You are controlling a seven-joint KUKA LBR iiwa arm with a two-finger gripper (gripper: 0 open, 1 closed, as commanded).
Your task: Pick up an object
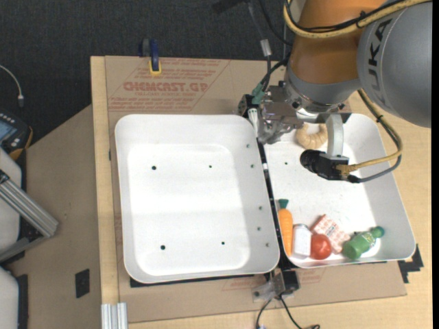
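Observation:
My gripper [273, 127] hangs over the far left corner of the right bin [394, 204], close to the wall between the two bins. A beige ring-shaped pastry [312, 136] lies just to its right, partly under the wrist. Along the bin's near edge lie an orange carrot [285, 221], a small white box [301, 239], a red tomato-like piece [320, 246], a pink checkered packet [330, 227] and a green bottle [361, 242]. Nothing shows in the gripper's grasp.
The left bin [130, 204] stands beside the right one on a cardboard sheet [171, 81]. A blue and yellow clamp [153, 55] sits at the sheet's far edge. The big grey and orange arm covers the far right of the bench.

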